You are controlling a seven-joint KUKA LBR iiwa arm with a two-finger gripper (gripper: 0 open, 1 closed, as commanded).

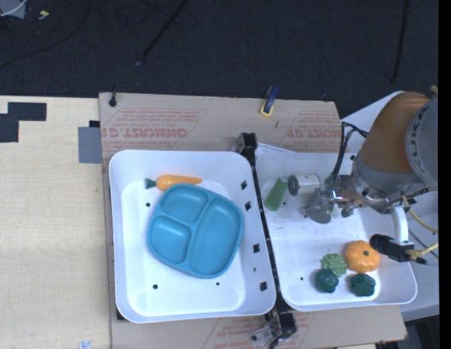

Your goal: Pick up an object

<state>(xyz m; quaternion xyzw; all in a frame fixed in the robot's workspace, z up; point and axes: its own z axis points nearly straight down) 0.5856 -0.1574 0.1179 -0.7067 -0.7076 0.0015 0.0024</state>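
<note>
camera view: my claw [321, 208] hangs low over the upper part of the right bin [298, 282], reaching in from the right under my grey arm [400, 151] with its orange band. i cannot tell how my claw stands, since it shows only as a small grey tangle from this height, and i see nothing held in it.

just to the left of my claw lies a green cylinder-shaped object [276, 194], tilted, near the wall between the bins. a small white and grey piece [303, 185] sits just above and left of my claw.

below and to the right of my claw, near the bin's lower corner, a cluster sits close together: an orange pumpkin-like toy [362, 256], a light green bumpy piece [332, 263] beside it, and two dark green lumps [326, 281] [362, 285] below them.

well to the left of my claw, in the left bin [131, 267], a blue divided plate [195, 230] lies flat, with an orange carrot toy [178, 182] touching its upper edge. both bins rest on cardboard [182, 126] on the counter [44, 231].
</note>
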